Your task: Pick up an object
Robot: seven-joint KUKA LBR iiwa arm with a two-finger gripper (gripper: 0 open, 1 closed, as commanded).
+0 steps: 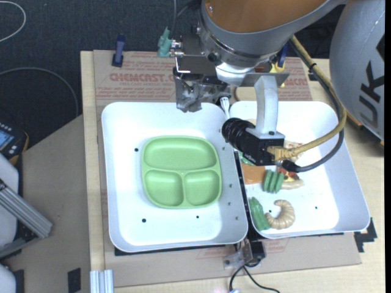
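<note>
Pickable things sit in both bins. Right bin (333,182), near-left part: a tan curled piece (281,214) lies flat, with a dark green piece (256,213) just beside it on its left, close to the bin's left wall. Just beyond them is an orange-and-green toy (272,179), carrot-like, with its green end toward the near side. Some small pale and orange bits lie around it, too cluttered to name. Left bin (116,182): a green divided plate (181,171) lies flat in the middle. It has three compartments, one large on the far side and two small on the near side.

The gripper (194,100) is over the far rim of the left bin, near the corner where the two bins meet. It is well apart from the plate and from the right bin's small items, and nothing is seen in it. Cannot tell whether it is spread or pressed together, as it is too dark and crowded there.

The arm (263,11) comes in from the far right above the bins. Both bins rest side by side, walls touching, on a brown printed board (140,78) on the table (64,182). A blue clip (118,51) is at the board's far-left edge.
</note>
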